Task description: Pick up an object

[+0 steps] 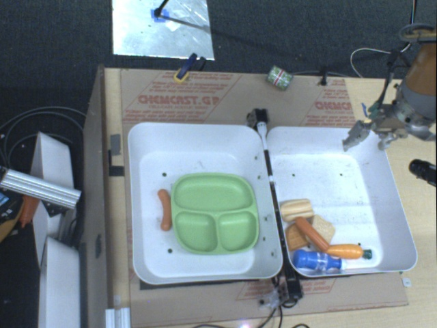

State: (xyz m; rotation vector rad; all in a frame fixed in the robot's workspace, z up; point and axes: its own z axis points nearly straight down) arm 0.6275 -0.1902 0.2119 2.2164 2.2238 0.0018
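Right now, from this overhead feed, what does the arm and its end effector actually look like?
The arm is pale grey, with an orange band above its wrist. The end effector is a compact cluster of grey metal with dark parts, ending in small pale fingers. Thin cables loop beside the wrist. I cannot make out any markings at this resolution.

Illumination bright, even, overhead. White bins (205, 142) near overexposed; glare on foil sheet (162, 16). Shadows faint. Overall softness; fine detail slightly blurred, dark surroundings underexposed.
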